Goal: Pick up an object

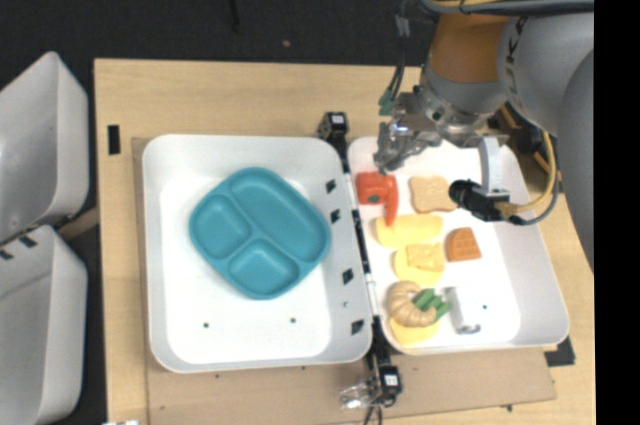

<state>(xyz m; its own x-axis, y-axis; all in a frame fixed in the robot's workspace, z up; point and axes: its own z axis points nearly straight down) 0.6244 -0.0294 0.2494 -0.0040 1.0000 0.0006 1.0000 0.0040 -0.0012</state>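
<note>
near the front of the right bin [520, 313] sits mixed toy food, while the gripper [392, 156], its state impossible to tell, hovers above the red piece [376, 190] and should descend squarely.

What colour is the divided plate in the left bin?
The divided plate is teal blue, seen clearly in the camera view.

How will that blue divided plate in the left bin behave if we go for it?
The blue divided plate looks like rigid moulded plastic, so probably stiff and light. It lies flat and wide in the left bin, so pinching it from above seems hard; its glossy rim may slip.
</note>
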